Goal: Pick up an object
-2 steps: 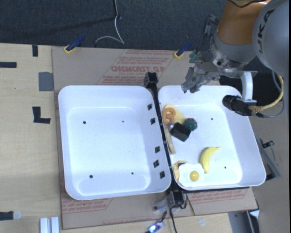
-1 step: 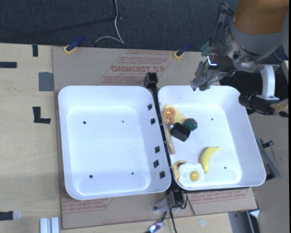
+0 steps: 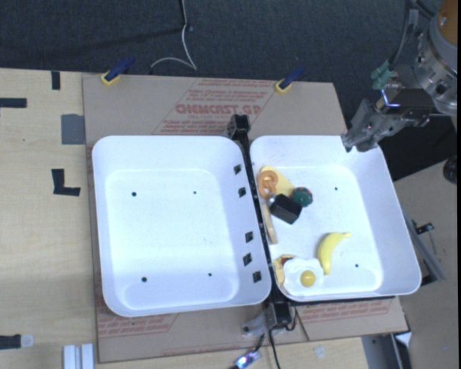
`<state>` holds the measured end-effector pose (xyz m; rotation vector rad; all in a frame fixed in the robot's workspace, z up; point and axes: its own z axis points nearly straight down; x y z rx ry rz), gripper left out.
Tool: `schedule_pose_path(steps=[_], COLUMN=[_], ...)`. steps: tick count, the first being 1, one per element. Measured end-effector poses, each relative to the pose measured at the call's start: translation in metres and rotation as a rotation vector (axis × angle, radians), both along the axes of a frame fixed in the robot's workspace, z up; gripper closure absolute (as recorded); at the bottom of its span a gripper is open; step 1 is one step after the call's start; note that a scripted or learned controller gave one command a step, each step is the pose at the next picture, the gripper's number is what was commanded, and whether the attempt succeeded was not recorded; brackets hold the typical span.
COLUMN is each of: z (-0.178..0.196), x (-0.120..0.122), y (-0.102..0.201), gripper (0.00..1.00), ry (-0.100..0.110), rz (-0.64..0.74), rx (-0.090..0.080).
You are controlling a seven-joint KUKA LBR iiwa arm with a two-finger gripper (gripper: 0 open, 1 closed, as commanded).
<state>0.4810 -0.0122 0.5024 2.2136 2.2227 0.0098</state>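
**Pincer parked at far corner, nothing held**

I'm taking the right bin (image 3: 369, 206) as my landmark. My pincer (image 3: 359, 138) hangs over that bin's far right corner, at the rim; whether it is apart or together I cannot tell at this angle, and I see nothing in it.

All candidates lie in the right bin, toward its left wall and near edge, so every one is down-left of the pincer in the camera view. Nearest by my read: the dark green ball (image 3: 303, 197) and the black block (image 3: 285, 208), touching or just beside each other. The banana (image 3: 330, 250) sits further toward the near edge, long axis running roughly far-to-near with a slight tilt.

Count: one banana, one green ball, one black block, one orange ring (image 3: 269, 181) by the left wall, one fried-egg toy (image 3: 303, 276) at the near-left corner (a thin tan piece along the divider is too unclear to name). The left bin (image 3: 169, 221) sits beside it on the tabletop (image 3: 215, 110).
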Motion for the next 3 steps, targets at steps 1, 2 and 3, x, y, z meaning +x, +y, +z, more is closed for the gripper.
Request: schedule_pose_path(steps=[1,2,3], z=[0.034,0.031,0.031], x=[0.03,0.101,0.163], y=[-0.036,-0.097,-0.149], gripper=[1.0,1.0,1.0], ry=[0.003,0.008,0.007], rz=[-0.005,-0.008,-0.007], rx=[-0.003,-0.005,-0.005])
